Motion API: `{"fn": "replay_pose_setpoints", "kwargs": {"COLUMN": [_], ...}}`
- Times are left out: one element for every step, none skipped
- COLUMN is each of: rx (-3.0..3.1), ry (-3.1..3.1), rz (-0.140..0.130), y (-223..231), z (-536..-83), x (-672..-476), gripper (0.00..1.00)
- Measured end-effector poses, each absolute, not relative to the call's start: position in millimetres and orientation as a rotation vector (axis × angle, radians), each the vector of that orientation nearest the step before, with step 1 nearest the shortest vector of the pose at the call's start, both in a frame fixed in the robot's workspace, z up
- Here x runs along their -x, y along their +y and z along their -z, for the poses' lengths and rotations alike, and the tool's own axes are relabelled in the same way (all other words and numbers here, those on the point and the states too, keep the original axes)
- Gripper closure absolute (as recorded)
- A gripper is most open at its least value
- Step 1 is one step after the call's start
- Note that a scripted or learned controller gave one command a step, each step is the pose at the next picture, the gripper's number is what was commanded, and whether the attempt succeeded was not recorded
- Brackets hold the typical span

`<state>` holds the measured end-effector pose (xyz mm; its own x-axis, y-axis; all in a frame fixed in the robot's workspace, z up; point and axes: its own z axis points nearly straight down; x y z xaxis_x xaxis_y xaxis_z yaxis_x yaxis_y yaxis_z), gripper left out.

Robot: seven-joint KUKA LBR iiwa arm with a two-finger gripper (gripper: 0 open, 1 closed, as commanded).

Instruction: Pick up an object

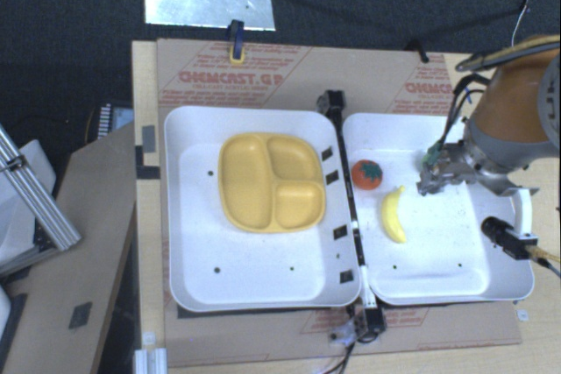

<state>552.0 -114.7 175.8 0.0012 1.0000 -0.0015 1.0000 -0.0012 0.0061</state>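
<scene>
A yellow banana [394, 216] lies flat just beside a red tomato [367, 174] in the right bin [438, 280].

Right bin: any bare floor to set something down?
Right bin: free along the front wall, below the banana. Crowded at the upper left, where tomato, banana and pincer cluster. Left bin: bare margin around the yellow tray.

1. I see two bins side by side on the bench: the left bin [188, 276] at nine o'clock, the right bin [438, 276] at three.
2. A divided plate [270, 181] lies in the middle of the left bin.
3. In the right bin, a tomato [367, 173] sits near the left wall, at ten o'clock.
4. A banana [394, 215] lies just beside the tomato, at its five o'clock, apart from it.
5. The gripper [431, 178] is over the right bin, at the banana's one o'clock.
</scene>
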Motion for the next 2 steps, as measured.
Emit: {"fn": "replay_pose_setpoints", "kwargs": {"rx": [-2.215, -2.210], "ry": [2.222, 2.231], "rz": [-0.005, -0.006], "y": [-115.0, -63.9], "z": [-207.7, -221.5], "x": [-553.6, -560.2], "gripper": [1.00, 1.00]}}
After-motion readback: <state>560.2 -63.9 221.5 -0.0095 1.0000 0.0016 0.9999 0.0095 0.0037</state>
